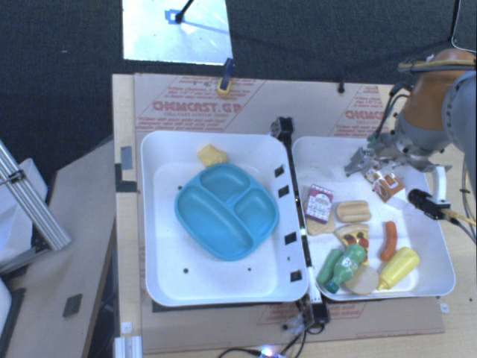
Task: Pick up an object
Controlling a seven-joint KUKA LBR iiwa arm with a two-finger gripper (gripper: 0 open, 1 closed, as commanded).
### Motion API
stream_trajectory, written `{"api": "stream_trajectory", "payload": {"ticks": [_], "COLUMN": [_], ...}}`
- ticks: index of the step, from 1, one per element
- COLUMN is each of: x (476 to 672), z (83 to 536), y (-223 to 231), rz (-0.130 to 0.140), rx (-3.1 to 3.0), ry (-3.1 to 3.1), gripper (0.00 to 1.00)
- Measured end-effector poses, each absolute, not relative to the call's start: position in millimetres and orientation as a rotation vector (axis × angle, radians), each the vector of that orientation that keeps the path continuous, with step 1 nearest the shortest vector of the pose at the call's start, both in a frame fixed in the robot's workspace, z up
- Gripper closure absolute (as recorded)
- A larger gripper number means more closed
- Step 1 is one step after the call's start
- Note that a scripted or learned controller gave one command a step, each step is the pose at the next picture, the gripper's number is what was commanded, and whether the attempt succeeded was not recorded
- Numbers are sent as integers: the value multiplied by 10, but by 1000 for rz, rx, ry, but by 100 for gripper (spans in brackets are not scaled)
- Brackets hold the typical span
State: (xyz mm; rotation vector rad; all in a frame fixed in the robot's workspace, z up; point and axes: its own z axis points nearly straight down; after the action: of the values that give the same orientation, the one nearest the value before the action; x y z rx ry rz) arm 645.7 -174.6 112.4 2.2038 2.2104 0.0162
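We see the gripper [370,164] at upper right over the right bin [447,274]; whether it is apart or together, we cannot tell.

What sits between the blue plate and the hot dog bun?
In the camera view, the divider between the bins, then the small red carton, lie between the blue plate and the hot dog bun.

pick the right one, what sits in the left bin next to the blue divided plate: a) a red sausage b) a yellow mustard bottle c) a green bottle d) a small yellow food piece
d, a small yellow food piece lies just above the blue divided plate in the left bin; the mustard bottle, sausage and green bottle all lie in the right bin.
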Motion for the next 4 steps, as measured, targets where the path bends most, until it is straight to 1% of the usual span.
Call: {"api": "stream_trajectory", "payload": {"ticks": [1,2,3,4], "x": [6472,6577,6588,6360], "z": [1249,1746,2267,2251], "y": [-1777,-1747,-1748,-1340], "rz": [16,6,4,0], "rx": [2195,2212,2213,2215], "ry": [2203,2223,2225,2228], "gripper": [100,100,100,100]}}
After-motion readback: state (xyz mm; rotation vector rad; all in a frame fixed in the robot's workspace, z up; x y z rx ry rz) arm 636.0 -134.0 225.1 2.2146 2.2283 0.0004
